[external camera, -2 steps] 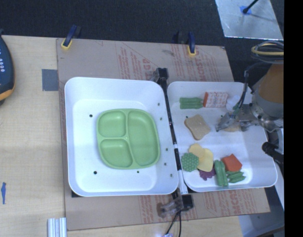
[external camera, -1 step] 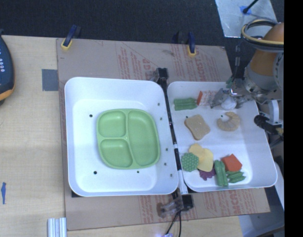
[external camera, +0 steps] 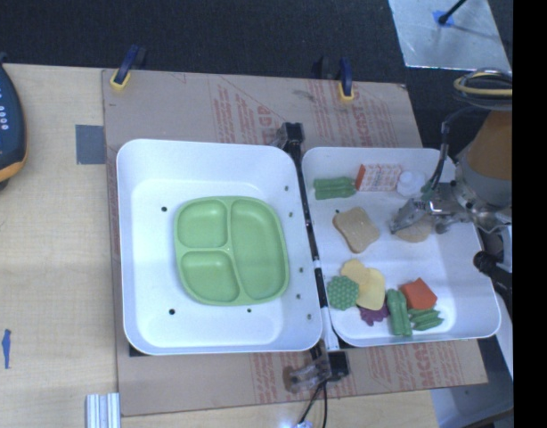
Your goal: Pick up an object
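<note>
Nearest the camera, along the front wall of the right bin [external camera: 487,324], a tight cluster of toy food lies heaped together: a green knobbly piece [external camera: 342,292], a yellow piece [external camera: 366,283] partly over it, a purple scrap [external camera: 373,315] beneath, a green pod-like piece [external camera: 399,315] and an orange-red block [external camera: 419,293] just beside it. Packed so closely, these look awkward to take singly, since fingers closing on one would likely meet a neighbour. In the left bin [external camera: 135,239] a green divided plate [external camera: 231,250] sits flat near the middle, too broad and low to be a likely pick. Further back in the right bin a tan bread-like slice [external camera: 356,228] lies alone on bare white floor, which probably makes it the easiest candidate. Just to its right the end effector [external camera: 419,217] hangs low over a pale flat piece [external camera: 414,234] near the bin's right side, its metal fingers spread apart and nothing visible between them, so the grasp is judged not yet made; whether they touch the piece cannot be told. Behind, against the far wall, lie a green ridged piece [external camera: 334,187], a red-and-white packet [external camera: 379,177] and a small whitish object [external camera: 409,183]. Blue clamps at the back pin the cardboard under both bins to the surface [external camera: 51,266], presumably to stop them sliding.
</note>
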`<action>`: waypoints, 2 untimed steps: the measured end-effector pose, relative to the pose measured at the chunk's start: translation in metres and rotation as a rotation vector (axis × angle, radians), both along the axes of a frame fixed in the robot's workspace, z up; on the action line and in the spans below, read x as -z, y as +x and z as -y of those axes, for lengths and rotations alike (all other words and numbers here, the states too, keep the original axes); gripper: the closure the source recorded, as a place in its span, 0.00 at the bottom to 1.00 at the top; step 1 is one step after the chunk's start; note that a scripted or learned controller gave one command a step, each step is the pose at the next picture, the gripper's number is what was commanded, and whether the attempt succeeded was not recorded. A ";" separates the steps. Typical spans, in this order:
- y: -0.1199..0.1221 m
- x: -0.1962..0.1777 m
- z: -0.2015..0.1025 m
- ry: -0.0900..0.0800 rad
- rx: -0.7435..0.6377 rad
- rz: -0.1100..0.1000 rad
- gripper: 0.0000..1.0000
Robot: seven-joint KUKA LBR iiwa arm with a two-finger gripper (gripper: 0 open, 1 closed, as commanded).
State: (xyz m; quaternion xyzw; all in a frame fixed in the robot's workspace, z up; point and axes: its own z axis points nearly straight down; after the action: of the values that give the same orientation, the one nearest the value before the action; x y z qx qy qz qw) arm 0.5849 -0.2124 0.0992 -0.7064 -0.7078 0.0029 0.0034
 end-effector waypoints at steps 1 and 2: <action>0.004 -0.011 0.000 -0.002 -0.004 0.006 1.00; -0.037 -0.013 -0.032 0.002 -0.001 0.001 1.00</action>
State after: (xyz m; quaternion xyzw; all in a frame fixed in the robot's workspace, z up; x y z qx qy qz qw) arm 0.5478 -0.1801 0.1123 -0.7059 -0.7083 0.0021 0.0038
